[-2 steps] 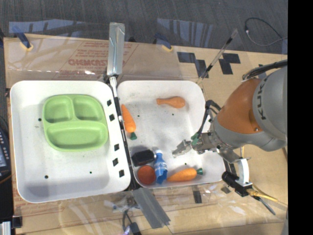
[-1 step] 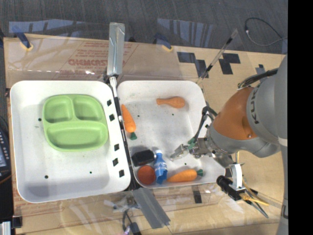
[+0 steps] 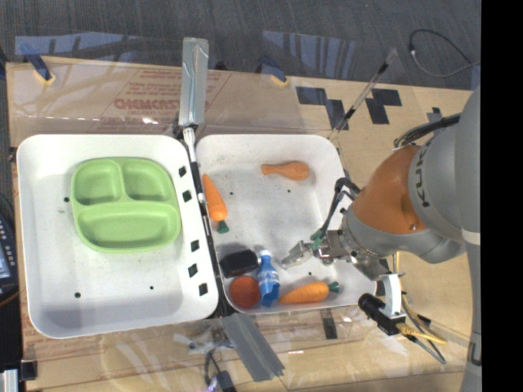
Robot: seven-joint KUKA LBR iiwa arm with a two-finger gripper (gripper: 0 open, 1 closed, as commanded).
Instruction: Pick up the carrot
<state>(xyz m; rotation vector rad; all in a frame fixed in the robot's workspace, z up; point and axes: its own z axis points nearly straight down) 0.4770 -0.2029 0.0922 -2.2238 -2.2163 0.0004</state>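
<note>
Two carrots in the right bin (image 3: 327,149). Carrot no. 1 (image 3: 215,200) lies along the bin's left wall, just beside the divider: long, tapered, orange, thin end pointing up-left, dark green stub at the lower end. Carrot no. 2 (image 3: 305,293) lies near the bin's front edge, approx. horizontal, fatter and shorter, bright orange, green tip at its right end. Its left end is just beside the blue bottle (image 3: 267,278), poss. touching, can't tell.

End effector (image 3: 304,251) is low over the right bin, w/ the grey arm (image 3: 417,194) and its orange band reaching in from the right. It sits above carrot no. 2 in the view, apart from it, and well apart from carrot no. 1. Its metal tips are small and blurred; can't tell how far open it is, and nothing visible in its grasp.

Other stuff in the right bin: a tan drumstick-shaped toy (image 3: 286,170) near the back, a black block (image 3: 239,261) next to the bottle, a red ball (image 3: 243,291) in the front-left corner touching the bottle.

Left bin (image 3: 49,300) holds a green divided plate (image 3: 125,203), three compartments. Both bins sit on the cardboard-covered tabletop (image 3: 122,88).
</note>
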